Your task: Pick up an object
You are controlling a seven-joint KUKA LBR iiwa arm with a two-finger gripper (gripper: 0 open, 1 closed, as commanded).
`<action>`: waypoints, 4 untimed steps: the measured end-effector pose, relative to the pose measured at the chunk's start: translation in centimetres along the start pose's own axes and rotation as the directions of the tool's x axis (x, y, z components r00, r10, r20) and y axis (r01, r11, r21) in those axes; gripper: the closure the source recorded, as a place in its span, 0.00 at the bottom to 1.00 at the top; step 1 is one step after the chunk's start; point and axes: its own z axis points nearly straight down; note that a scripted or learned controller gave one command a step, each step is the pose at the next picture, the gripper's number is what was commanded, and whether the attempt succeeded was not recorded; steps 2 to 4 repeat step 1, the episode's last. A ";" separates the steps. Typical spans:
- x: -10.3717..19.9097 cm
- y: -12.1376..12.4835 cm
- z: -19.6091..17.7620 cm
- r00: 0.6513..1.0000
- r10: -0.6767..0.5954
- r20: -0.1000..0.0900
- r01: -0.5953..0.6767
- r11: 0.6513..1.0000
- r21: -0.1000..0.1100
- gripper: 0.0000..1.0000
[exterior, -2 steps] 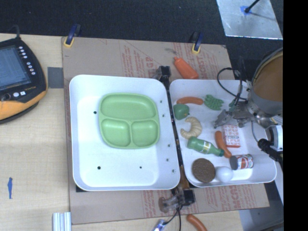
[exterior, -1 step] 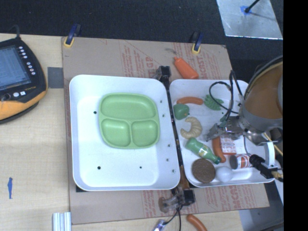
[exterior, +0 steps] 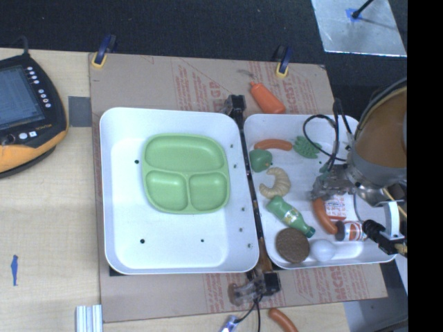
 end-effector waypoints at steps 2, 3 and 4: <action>7.8 3.0 -8.7 1.000 0.003 -0.009 -0.003 1.000 0.008 1.00; 7.8 3.0 -8.7 1.000 0.003 -0.009 -0.003 1.000 0.008 1.00; 7.8 3.0 -8.7 1.000 0.003 -0.009 -0.003 1.000 0.008 1.00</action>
